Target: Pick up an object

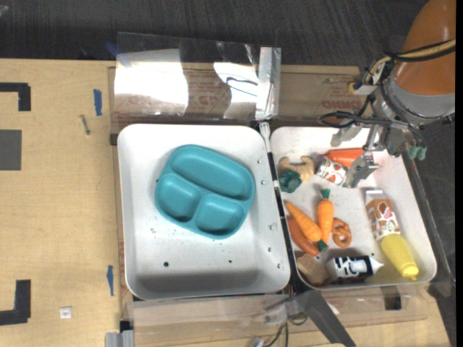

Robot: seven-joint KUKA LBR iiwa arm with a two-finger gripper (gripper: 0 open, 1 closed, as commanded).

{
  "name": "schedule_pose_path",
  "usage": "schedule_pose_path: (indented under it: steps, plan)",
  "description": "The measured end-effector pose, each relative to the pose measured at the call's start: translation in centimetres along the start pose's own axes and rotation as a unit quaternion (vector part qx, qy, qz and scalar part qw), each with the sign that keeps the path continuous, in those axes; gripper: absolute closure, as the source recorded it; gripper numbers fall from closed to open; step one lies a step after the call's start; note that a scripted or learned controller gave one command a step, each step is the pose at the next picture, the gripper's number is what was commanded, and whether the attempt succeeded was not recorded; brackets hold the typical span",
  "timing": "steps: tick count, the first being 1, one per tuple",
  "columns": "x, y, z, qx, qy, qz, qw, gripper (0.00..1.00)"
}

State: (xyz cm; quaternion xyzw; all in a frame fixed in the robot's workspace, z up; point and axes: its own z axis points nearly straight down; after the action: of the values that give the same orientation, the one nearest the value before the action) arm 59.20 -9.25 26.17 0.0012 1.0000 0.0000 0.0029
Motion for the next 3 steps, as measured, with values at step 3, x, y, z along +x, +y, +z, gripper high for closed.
schedule_pose_path:
  steps: [3]
  plan:
    - [10.7,-0.8,17.1,0.0,-0.007,0.115,0.9933,0.0]
